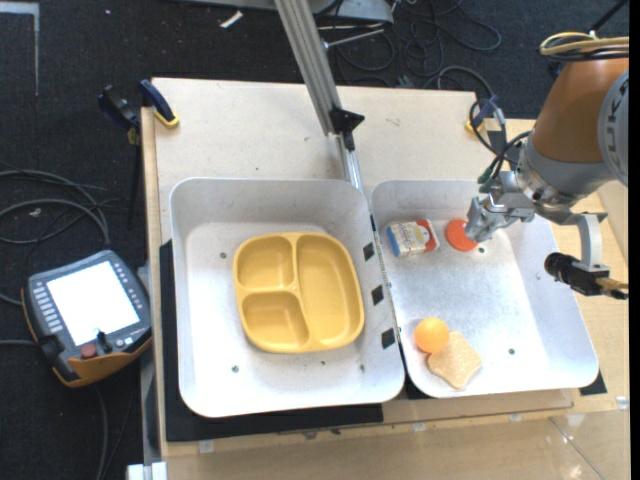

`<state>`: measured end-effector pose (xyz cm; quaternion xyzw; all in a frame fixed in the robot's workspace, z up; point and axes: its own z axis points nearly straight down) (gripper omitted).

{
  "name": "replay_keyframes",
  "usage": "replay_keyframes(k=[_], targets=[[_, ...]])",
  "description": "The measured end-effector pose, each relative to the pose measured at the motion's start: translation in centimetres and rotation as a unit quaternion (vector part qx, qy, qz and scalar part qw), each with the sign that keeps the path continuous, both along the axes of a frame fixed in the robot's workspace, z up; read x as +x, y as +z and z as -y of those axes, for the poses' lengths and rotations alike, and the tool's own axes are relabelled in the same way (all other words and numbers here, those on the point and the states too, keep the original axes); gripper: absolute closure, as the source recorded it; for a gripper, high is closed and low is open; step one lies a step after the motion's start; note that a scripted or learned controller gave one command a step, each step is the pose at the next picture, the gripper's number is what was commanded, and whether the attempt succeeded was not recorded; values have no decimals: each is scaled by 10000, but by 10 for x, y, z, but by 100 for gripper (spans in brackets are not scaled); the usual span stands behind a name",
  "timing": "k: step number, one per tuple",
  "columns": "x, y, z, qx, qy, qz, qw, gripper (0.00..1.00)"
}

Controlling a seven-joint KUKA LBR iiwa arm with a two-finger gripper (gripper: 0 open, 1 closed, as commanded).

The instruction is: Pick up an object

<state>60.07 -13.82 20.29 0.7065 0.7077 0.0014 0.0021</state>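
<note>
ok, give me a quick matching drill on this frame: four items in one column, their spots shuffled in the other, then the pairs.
Items:
1. yellow divided plate
2. orange ball
3. small carton
4. red disc

Places:
A. right bin, far side, under the tool
B. left bin, middle
C. right bin, near side, touching the tan piece
D. right bin, far side, by the divider

Pairs: 1-B, 2-C, 3-D, 4-A

one fixed camera sits high above the tabletop [250, 118], looking down at a slant from the near edge. both white bins [200, 208] fill the middle of the frame, side by side. dark floor and cables cross the top and left; the arm [585, 118] enters at upper right.
</note>
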Motion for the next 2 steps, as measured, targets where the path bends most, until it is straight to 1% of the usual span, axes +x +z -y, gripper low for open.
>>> replay_keyframes(k=[1, 2], targets=[[-4, -2, -56, 15, 31, -29, 10000, 100], [-20, 15, -111, 16, 35, -28, 10000, 100]])
